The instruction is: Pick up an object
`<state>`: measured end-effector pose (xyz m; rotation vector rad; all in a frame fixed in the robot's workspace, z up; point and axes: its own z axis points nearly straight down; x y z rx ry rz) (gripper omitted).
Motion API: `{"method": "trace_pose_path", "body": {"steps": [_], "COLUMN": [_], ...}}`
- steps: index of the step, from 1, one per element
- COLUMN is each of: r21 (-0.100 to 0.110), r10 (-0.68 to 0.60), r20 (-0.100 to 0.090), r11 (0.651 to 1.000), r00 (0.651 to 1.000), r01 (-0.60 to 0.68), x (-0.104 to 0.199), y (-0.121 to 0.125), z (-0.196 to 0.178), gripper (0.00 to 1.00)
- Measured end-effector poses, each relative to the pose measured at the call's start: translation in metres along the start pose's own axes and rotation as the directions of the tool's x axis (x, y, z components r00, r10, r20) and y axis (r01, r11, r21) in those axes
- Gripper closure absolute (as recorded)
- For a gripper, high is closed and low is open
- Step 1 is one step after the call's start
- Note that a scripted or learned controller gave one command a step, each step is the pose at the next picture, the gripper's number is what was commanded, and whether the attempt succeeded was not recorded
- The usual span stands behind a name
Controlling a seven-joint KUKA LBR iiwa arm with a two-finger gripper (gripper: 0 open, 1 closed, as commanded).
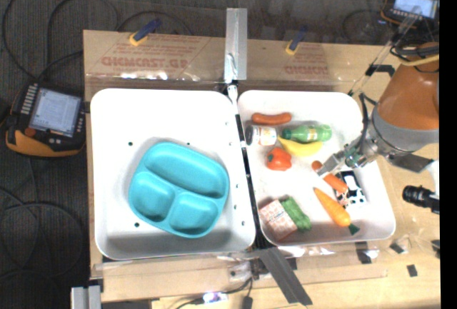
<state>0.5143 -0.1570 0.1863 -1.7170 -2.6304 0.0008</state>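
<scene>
Two white bins side by side on the bench. Left bin (107,229) carries a teal divided tray (180,188), tilted slightly, near its centre. Right bin (371,218) holds the loose items: sausage (271,118) at 12 o'clock; green bottle (307,133) lying just below it, touching a banana (303,148); small white jar (264,135) at 10 o'clock against the divider wall; red tomato (279,159) near centre; pink packet (275,218) and green block (298,214) side by side at 7 o'clock; carrot (333,207) at 5 o'clock, lying on a slant; small orange piece (335,183) at 3 o'clock, on a black-and-white card (354,193). Arm enters from 3 o'clock; gripper (341,161) low over the bin's right half, just above the orange piece. Jaw state: cannot tell.
</scene>
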Motion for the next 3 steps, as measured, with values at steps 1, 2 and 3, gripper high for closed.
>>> {"method": "trace_pose_path", "body": {"steps": [1, 2, 3], "r21": [0.001, 0.004, 0.003], "r10": [0.17, 0.502, 0.541], "r20": [0.001, 0.0, 0.001], "r11": [0.986, 0.865, 0.841], "r00": [0.986, 0.865, 0.841], "r01": [-0.17, -0.502, -0.541], "x": [-0.031, -0.049, -0.009], "y": [-0.023, -0.051, -0.007], "z": [-0.032, 0.016, -0.037], "gripper": [1.0, 1.0, 1.0]}}
